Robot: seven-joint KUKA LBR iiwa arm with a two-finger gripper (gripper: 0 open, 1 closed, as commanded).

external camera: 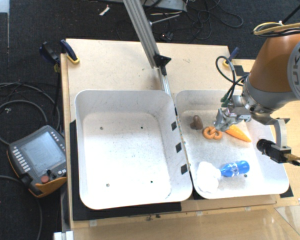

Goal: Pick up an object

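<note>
The gripper (221,125) hangs right over the orange ring (213,133), which lies just toward seven o'clock. Whether it is closed cannot be told.

Single fixed camera stood above the bench (140,59), looked down at a slant, took in both white bins (125,149) whole, arm (277,74) entered from the right, floor beyond.

Grey arm with orange band reaching in from the right, wrist angled down-left, gripper (221,125) lowered
</note>
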